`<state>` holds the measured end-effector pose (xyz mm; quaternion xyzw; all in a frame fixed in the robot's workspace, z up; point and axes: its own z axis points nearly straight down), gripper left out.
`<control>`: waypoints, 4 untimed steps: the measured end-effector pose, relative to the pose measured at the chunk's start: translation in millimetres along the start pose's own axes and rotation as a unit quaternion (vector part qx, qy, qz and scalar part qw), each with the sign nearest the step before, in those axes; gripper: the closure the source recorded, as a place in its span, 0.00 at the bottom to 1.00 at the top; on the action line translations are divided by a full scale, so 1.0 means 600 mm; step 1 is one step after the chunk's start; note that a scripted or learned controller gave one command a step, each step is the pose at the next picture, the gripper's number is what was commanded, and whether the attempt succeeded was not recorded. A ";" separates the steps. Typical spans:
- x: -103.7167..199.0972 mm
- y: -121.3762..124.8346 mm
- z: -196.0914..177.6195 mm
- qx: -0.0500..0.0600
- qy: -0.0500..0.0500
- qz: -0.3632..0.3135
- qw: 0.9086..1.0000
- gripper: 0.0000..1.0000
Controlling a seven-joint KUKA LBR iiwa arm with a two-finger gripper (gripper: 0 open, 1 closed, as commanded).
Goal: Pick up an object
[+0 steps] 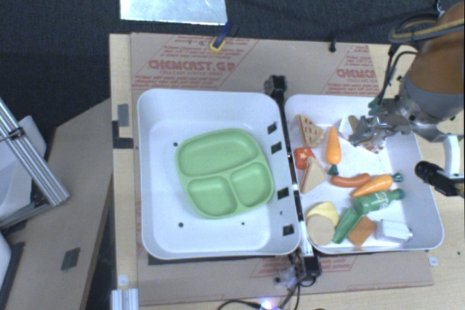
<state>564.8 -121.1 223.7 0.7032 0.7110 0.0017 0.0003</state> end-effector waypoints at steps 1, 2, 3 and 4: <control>0.086 0.024 -0.018 0.000 0.000 0.001 1.000 1.00; 0.170 0.041 -0.026 0.000 0.000 0.000 1.000 1.00; 0.262 0.080 -0.028 0.000 0.000 0.000 1.000 1.00; 0.331 0.093 0.008 0.001 -0.001 0.001 1.000 1.00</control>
